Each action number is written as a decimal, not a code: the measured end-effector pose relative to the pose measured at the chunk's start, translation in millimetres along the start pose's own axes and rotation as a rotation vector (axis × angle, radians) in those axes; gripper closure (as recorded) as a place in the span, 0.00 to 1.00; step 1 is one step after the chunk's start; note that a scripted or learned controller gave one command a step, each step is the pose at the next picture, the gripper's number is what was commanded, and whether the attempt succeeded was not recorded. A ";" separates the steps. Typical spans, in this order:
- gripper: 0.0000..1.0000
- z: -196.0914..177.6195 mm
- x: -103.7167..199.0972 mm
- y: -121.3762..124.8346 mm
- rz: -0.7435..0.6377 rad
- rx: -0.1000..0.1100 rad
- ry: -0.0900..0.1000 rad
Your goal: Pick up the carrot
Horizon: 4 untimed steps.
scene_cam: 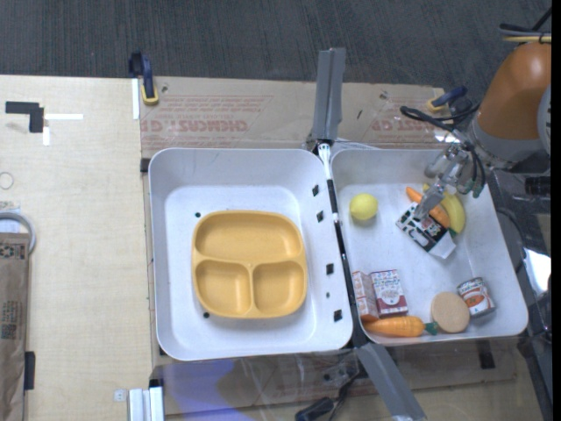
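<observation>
- From above the bench, two white bins sit side by side: the left bin and the right bin, their inner walls touching along the middle.
- The left bin carries a yellow plate with three compartments, one long one across the top and two smaller ones below.
- The carrot lies flat along the near edge of the right bin, its orange body pointing left and a small green stub at its right end.
- Just above the carrot's left part stand two small cartons with red and white faces, close together.
- A tan round disc rests just beside the carrot's green end, and a small can lies tilted next to the disc on its right.
- A lemon sits alone in the upper left part of the right bin.
- The arm comes in from the right, and the gripper hangs over a cluster in the upper right part of the bin: a banana and a dark printed packet.
- How the claw stands I cannot tell; it is lost against that clutter.
- The gripper is well apart from the carrot, which lies untouched at the opposite side of the bin.
</observation>
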<state>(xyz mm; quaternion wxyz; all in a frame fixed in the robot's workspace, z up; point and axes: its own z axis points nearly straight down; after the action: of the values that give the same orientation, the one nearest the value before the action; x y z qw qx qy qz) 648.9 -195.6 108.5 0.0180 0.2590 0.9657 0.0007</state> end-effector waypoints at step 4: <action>0.00 16.0 -19.9 -8.9 -1.005 -0.020 0.032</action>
<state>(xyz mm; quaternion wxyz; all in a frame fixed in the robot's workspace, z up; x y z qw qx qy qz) 662.2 -213.4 93.1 0.0036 -0.2382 0.9712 0.0053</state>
